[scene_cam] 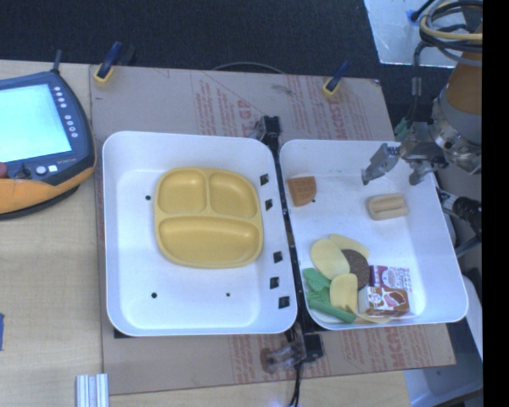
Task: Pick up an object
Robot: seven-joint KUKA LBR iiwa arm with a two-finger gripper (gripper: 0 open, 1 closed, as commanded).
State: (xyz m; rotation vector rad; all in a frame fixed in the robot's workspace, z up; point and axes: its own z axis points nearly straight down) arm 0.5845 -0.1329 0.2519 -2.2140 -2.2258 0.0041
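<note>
You had 2 white bins side by side: the left bin (127,227) bore a yellow divided tray (209,217), the right bin (424,227) the loose pieces. Nothing had been lifted — your gripper (400,166) hung over the right bin's far right part with its fingers spread apart and nothing between them. All the candidates lay on the bin floor: a pile of food items (349,282) at the near edge, a tan block (386,206) just beside and below the gripper, and a small brown piece (302,190) near the divider. The descent, the grasp and the lift were all left to do; the tan block looked the nearest target.
</note>
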